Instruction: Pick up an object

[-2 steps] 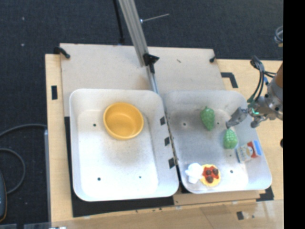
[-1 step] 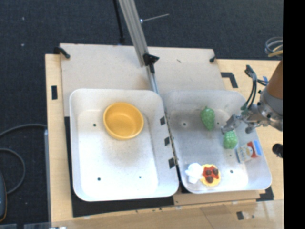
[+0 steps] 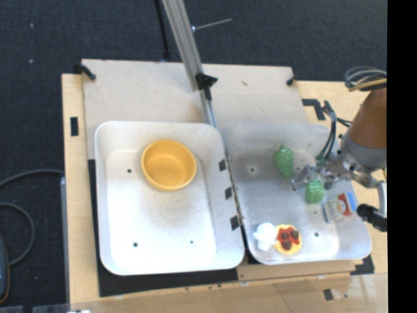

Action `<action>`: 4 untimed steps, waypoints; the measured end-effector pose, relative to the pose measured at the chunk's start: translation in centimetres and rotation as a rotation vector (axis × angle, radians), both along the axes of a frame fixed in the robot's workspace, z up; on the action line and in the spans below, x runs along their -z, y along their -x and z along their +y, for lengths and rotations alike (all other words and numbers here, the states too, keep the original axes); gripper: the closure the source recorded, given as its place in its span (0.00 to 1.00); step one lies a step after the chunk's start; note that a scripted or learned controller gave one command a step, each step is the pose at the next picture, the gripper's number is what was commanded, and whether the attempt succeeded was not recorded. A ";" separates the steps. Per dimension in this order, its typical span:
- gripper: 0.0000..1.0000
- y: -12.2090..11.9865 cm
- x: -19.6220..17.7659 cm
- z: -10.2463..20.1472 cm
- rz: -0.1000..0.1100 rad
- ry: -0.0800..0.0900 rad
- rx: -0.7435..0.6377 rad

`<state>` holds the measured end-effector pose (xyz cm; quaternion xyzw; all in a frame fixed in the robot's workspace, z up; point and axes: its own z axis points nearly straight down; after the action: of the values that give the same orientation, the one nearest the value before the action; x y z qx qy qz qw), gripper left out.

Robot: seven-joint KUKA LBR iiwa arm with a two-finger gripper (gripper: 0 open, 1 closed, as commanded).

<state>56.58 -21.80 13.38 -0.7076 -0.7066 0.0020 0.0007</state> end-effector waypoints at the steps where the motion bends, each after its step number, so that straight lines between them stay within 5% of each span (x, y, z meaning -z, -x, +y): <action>1: 0.00 0.0 3.2 -0.2 -0.005 0.001 0.002; 2: 1.00 -0.1 2.1 -0.2 -0.009 0.001 0.004; 4: 1.00 0.3 -7.5 -0.2 -0.010 0.001 -0.003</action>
<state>56.24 -21.96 20.85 -0.7064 -0.7078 -0.0014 -0.0031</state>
